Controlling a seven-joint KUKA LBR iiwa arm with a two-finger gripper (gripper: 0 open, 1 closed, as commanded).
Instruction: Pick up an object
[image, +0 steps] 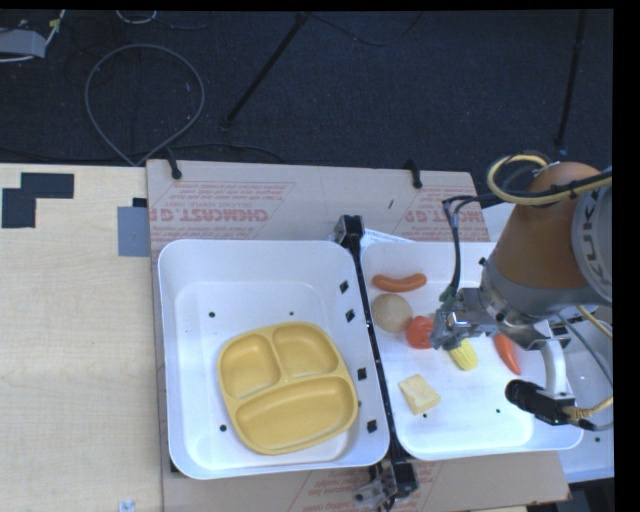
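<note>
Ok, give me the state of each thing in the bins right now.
Tray: flat in left bin, nothing on it.
Sausage: lying loose, right bin.
Potato: loose, beside tomato.
Tomato: at the gripper.
Corn: lying under the wrist.
Cheese: lying free.

The grey arm with its orange band (545, 235) reaches in from the right and bends down over the right-hand side of the bench. Its metal two-finger tool (450, 330) hangs low, pointing left, with its tips down near the bin floor
</note>
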